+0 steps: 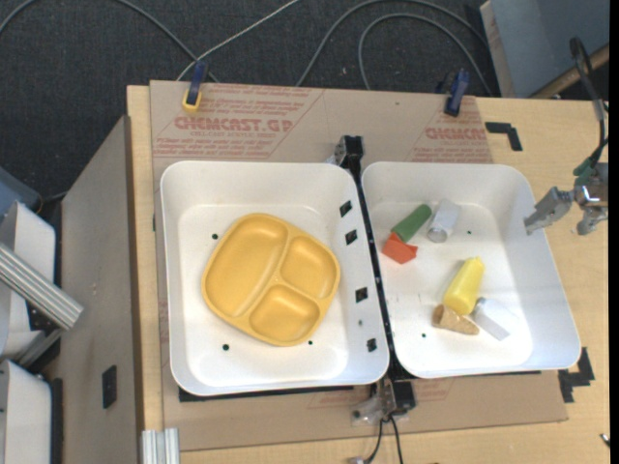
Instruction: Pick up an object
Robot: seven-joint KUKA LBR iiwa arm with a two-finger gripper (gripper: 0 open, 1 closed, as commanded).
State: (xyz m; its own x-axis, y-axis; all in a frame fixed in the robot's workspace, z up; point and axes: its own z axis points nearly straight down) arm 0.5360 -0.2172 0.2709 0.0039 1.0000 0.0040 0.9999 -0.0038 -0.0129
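Partly cut off, pincer [569,211] (fingers unclear) beside right bin [546,259].

Floor: dark grey carpet [87,56], cables [280,13] trailing across.
Tabletop: pale wood [92,259], cardboard sheet [319,114] clamped on.

Gripper [563,211] sits at right bin's far-right rim. Left of it: grey cylinder [442,220], green block [412,222], red block [398,250]. Lower-left: yellow bottle [463,285], tan wedge [456,321], touching.
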